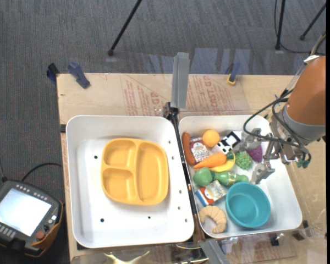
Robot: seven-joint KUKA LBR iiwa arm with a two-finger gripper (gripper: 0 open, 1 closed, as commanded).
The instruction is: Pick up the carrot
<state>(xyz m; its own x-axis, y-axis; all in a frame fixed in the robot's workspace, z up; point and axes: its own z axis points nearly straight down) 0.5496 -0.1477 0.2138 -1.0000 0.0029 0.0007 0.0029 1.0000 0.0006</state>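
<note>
A toy croissant (213,218) is lying nearest to us, at the front of the right bin (290,199). Just beside it a blue bowl (248,204) is sitting, and it is taking up a lot of the front part. In the left bin (80,147) a yellow plate (135,170) with three parts is resting by itself.

A bit farther back, the carrot (211,160) is lying on its side in the middle of the toy pile. A green pepper (203,176) is sitting just in front of it, and an orange ball (210,138) is sitting just behind it. The carrot is touching other toys all around.

The job is only starting, I think. The carrot is lying in the bin and nothing is lifting it yet.

The gripper (262,157) is hanging to the right of the carrot, over the right part of the bin, near a bumpy green toy (243,160) and a purple toy (256,153). Its jaws are standing apart with nothing between them. The carrot is lying off to their left, not between them. The arm would need to go left and down, I think.
</note>
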